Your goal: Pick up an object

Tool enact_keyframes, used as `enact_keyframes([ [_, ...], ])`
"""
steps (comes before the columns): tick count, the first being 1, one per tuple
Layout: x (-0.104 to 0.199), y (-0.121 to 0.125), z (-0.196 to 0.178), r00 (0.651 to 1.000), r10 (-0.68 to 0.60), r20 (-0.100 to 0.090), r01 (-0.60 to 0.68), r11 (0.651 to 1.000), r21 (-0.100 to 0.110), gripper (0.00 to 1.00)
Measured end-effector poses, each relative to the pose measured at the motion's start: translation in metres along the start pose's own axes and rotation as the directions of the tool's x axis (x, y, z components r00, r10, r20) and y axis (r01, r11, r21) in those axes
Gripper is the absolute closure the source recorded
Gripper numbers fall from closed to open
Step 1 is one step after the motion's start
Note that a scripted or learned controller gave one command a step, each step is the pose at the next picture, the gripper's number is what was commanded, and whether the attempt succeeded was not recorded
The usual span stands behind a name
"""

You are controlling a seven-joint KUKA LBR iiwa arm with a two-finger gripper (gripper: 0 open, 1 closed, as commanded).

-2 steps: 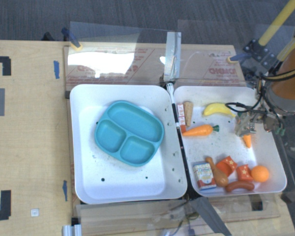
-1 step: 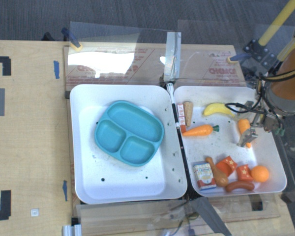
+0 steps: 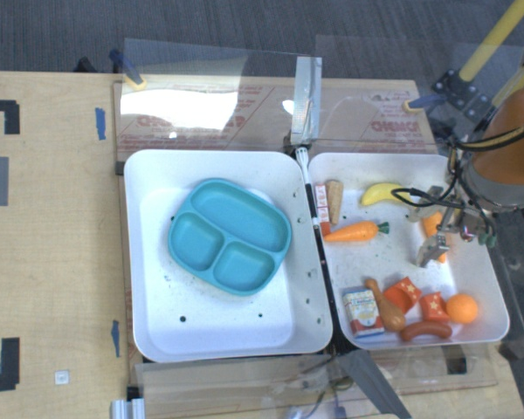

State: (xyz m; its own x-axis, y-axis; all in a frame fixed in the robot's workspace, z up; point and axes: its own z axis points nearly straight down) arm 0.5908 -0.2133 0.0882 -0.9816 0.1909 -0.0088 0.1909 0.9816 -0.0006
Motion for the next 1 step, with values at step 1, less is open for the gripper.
enact_keyframes([
  [1, -0.0045, 0.0008, -0.0149, 1.0, -0.002, 0.016, 0.002, 1.0, 0.002, 1.0],
])
